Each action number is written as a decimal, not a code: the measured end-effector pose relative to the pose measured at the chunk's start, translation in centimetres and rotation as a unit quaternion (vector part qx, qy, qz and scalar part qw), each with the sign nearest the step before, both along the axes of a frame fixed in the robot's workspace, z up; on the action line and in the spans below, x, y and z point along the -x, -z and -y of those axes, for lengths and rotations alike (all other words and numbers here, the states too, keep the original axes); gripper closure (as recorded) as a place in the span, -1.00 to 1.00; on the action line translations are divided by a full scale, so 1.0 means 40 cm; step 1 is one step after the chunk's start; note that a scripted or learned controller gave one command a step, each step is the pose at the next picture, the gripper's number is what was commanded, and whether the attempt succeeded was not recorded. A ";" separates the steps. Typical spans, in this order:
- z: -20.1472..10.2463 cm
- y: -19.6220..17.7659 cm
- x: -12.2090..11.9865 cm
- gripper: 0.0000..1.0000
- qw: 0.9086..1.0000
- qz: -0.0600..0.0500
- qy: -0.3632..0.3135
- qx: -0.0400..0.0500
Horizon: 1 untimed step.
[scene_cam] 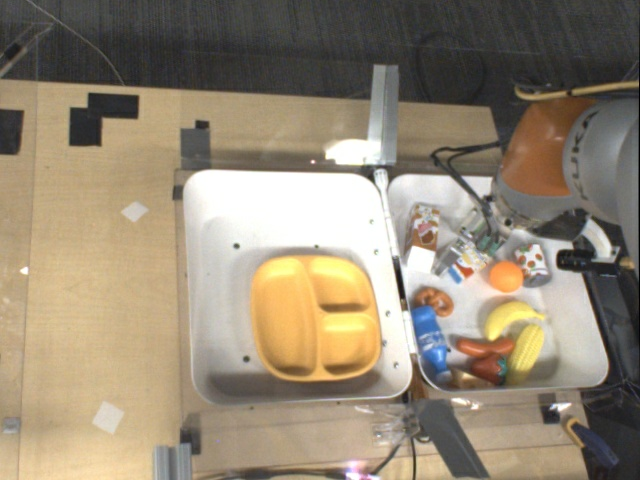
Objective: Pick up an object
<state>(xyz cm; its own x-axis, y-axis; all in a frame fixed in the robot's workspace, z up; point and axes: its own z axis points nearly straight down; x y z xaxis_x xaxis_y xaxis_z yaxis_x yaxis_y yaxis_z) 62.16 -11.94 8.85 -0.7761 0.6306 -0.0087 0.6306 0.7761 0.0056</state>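
Note:
My gripper (466, 251) reaches down into the right bin (590, 368) from the right, near the bin's upper middle. It hangs over a small white, blue and red item (455, 267); whether it touches that item is unclear. An orange ball (506, 276) lies just to its right, with a red-and-white spotted piece (532, 260) beyond. A small brown-and-white carton (424, 226) stands to its left, and a pretzel (434, 301) lies below it.
Toward the right bin's front lie a banana (512, 315), a corn cob (527, 348), a sausage (485, 347), a blue bottle (432, 336) and a red pepper (487, 370). A yellow divided plate (315, 316) sits in the left bin (215, 218).

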 end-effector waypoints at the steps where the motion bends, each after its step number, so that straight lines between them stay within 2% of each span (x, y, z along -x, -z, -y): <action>1: -0.066 0.003 -0.044 -1.00 0.966 -0.001 0.257 -0.002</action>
